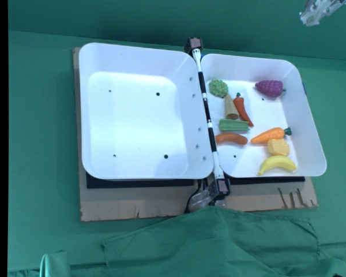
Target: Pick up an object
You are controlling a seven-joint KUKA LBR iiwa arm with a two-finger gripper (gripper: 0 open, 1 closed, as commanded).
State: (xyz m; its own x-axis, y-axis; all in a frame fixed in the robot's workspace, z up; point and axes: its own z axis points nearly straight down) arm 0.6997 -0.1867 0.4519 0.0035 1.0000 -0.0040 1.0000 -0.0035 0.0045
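Left bin (98, 62): bare white floor from wall to wall — open room for a descent anywhere inside.
Right bin (300, 88): crowded along its left side and lower half; a bare strip lies between the purple grapes (269, 88) and the orange carrot (269, 135).
Tight cluster: broccoli (218, 87), red chili (242, 109), green block (233, 125) and sausage (231, 138) sit close together, some touching — little space between them.
Lower corner: yellow chunk (278, 148) just beside the banana (277, 165), both near the wall.
Divider: a black-and-white rod (206, 108) runs between the bins.
Gripper (317, 7): high at upper right, well apart from both bins.
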